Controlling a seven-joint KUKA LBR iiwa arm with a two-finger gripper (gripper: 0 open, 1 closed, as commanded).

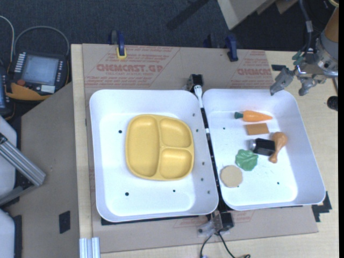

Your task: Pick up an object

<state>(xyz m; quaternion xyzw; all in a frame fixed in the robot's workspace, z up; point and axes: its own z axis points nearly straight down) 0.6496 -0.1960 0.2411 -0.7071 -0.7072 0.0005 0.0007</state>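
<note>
We see two shallow white bins side by side on the counter [161,63], which is covered with brown printed cardboard. The left bin [107,198] holds a yellow divided plate [159,146] with three compartments, lying flat near the bin's middle. The right bin [301,181] holds the small things to pick from: a toy carrot [257,115] lies across the far part, a tan rectangular piece [256,128] sits just beside it on the near side, a black block [263,146] with a silvery end lies below that, and a toy drumstick [278,145] rests against the block's right side. Closer to us, a green leafy piece [246,159] touches a round beige disc [231,176]. The pincer [293,83] hangs over the far right corner of the right bin, its two fingers spread apart with nothing between them, well apart from the toys. Two blue clamps [121,44] pin the cardboard at the counter's far edge, and a small black fitting [195,81] sits where the bins meet. Beyond the counter on the left, a handheld control pendant [37,71] with a dark screen and a looping cable lies on the dark carpeted floor [107,4], and a metal rail [21,163] runs slantwise at the left edge.
</note>
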